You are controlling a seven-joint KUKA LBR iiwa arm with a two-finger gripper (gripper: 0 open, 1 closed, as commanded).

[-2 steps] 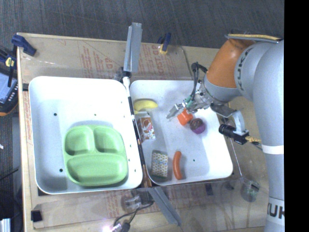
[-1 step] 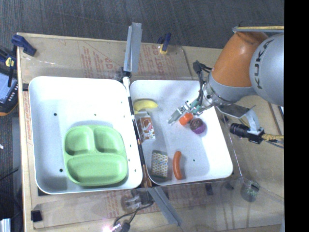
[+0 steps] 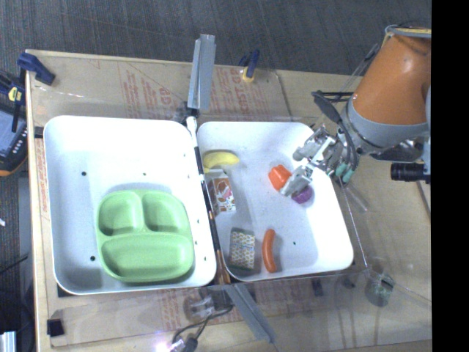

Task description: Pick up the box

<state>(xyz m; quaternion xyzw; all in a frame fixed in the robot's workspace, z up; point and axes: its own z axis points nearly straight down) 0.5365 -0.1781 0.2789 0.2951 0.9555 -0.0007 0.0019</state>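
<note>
The box (image 3: 222,194), a small white and red carton, lies flat near the left wall of the right bin (image 3: 330,251), just below a yellow banana (image 3: 220,158). My gripper (image 3: 305,163) hangs over the right side of that bin, well to the right of the box. It is open, with nothing between its fingers. One fingertip (image 3: 302,174) sits just above a purple fruit (image 3: 303,194), and an orange piece (image 3: 279,177) lies just to its left.
A patterned flat packet (image 3: 242,249) and a red-orange sausage (image 3: 270,250) lie near the right bin's front wall. The left bin (image 3: 66,145) holds a green divided tray (image 3: 145,235). A grey divider bar (image 3: 201,72) stands behind the bins.
</note>
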